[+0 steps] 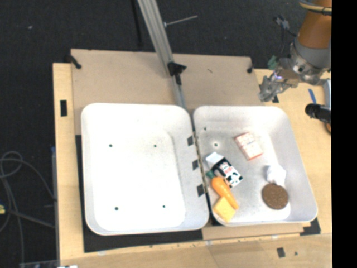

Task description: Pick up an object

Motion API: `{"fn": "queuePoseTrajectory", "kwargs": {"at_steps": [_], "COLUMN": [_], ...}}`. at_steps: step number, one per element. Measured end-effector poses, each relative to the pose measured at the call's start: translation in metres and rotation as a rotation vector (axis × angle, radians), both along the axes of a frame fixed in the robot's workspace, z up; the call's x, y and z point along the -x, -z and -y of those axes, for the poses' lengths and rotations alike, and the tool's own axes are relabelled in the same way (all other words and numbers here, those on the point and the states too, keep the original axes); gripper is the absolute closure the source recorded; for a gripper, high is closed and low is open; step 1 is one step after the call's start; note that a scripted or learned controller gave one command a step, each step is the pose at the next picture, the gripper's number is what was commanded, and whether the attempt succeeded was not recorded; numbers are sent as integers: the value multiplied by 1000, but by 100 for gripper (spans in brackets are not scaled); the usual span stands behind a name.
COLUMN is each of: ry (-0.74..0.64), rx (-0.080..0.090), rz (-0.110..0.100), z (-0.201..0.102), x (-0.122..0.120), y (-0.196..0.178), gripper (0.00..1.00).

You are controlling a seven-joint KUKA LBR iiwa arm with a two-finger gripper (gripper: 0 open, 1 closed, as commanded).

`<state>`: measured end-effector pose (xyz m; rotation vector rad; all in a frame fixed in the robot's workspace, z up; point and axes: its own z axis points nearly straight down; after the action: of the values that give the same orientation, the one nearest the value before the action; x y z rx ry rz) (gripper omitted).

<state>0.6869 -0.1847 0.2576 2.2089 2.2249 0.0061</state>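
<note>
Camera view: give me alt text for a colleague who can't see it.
The gripper hovers past the right bin's far corner. That bin holds a carrot, yellow block, brown disc, pink box and other small items.

So under me there's a tan tabletop [128,77] on dark floor. A silver metal rail [159,32] slants down toward the gap between the bins, and loose cables [22,183] curl by the left edge.
</note>
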Motion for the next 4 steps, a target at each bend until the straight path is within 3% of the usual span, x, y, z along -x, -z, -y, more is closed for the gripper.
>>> {"fn": "queuePoseTrajectory", "kwargs": {"at_steps": [3, 4], "ry": [2, 1], "rx": [-2, -2], "rz": [-8, -8], "z": [-134, -180], "x": [70, 82], "y": [9, 15], "gripper": [100, 100]}}
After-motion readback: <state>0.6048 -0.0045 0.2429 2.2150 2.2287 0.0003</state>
